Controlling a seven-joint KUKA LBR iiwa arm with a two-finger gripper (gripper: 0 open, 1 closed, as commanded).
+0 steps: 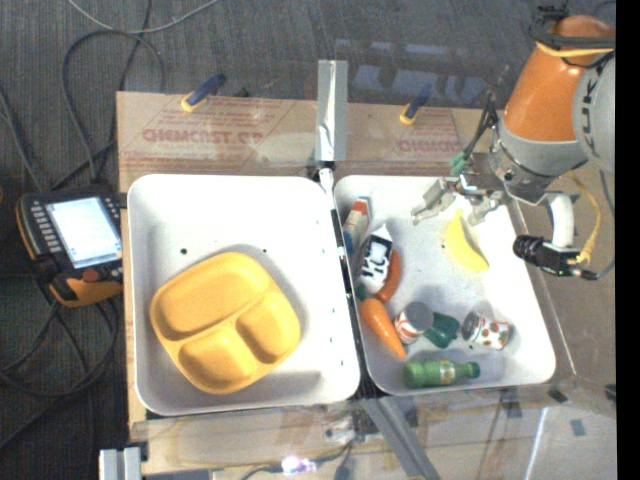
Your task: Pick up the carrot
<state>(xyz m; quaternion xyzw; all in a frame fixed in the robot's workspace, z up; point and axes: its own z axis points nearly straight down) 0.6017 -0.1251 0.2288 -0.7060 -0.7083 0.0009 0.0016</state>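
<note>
- Camera view: the carrot point(383, 327) lies in the right bin point(535, 313), against its left wall, near the front corner.
- The gripper point(458, 201) hangs by the back edge, fingers spread, holding nothing.
- It should lower astride the carrot's narrow width, avoiding the bottle point(441, 371).

Two bins side by side: left bin point(140, 298) holds a divided tray point(226, 320). In the right bin point(530, 338), the carrot point(382, 327) lies near the left wall, a bottle point(441, 372) along the front edge, a banana point(465, 245) toward the rear (gripper point(455, 200) just behind it, above the rear part). A handheld screen point(75, 230) sits left of the bins.
</note>
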